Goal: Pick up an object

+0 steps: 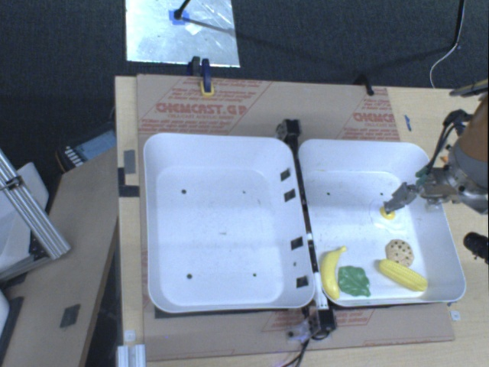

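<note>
The right bin [359,155] holds a yellow banana [331,272] at its front left, with a green leafy piece [354,281] beside it. A round tan cookie [399,251] and a yellow corn cob [403,275] lie at the front right. A small yellow object [388,214] sits on the bin floor further back. My gripper [396,202] reaches in from the right and hangs just above that small yellow object, its tip pointing down and left. I cannot make out the state of its jaws.
The left bin [221,220] sits beside the right one, with a black clip strip [302,220] along the shared wall. A silver sheet [182,20] lies behind the bench. A metal rail [27,209] stands at far left.
</note>
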`<state>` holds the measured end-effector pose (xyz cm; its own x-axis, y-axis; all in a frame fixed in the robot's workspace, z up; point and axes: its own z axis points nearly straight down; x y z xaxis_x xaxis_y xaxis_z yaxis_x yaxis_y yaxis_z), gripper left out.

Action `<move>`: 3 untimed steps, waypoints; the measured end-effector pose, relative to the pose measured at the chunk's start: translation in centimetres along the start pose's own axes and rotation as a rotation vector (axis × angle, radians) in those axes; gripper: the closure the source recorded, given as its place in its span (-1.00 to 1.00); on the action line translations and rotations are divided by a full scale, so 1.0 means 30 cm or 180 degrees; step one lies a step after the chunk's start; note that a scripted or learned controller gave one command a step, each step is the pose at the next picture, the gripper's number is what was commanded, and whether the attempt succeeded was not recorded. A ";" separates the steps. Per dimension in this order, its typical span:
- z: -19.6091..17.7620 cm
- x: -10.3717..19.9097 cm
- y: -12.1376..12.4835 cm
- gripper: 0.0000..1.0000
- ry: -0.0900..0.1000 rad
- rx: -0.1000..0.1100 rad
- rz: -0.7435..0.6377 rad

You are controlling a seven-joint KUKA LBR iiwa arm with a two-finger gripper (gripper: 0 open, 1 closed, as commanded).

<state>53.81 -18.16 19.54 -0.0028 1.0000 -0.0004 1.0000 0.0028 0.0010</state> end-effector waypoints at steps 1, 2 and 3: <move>-0.357 0.198 -0.074 -1.00 0.0001 -0.0038 -0.0024; -0.805 0.294 -0.158 -1.00 -0.0003 -0.0055 -0.0019; -1.148 0.428 -0.168 -1.00 0.0000 -0.0048 -0.0019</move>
<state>48.70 -5.32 53.98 -0.0087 1.0000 -0.0004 0.9998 0.0087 0.0160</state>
